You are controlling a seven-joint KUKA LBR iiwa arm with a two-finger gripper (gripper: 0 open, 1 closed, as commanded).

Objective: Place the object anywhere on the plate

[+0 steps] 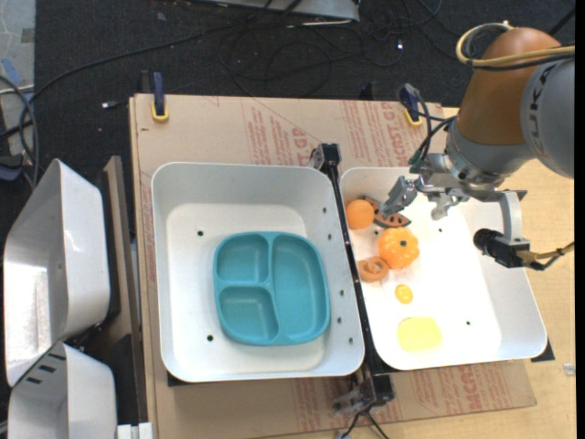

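Orange toy pumpkin (398, 247) is sitting in the right bin (512, 327), just below-left of your gripper (398, 201), whose fingers are hanging apart and holding nothing, while the teal plate (271, 287) is waiting well left in the other bin (174, 245)

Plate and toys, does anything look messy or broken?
Nothing stands out. The teal plate lies flat in the left bin. The orange toys and a yellow piece lie loose in the right bin, beneath the gripper.
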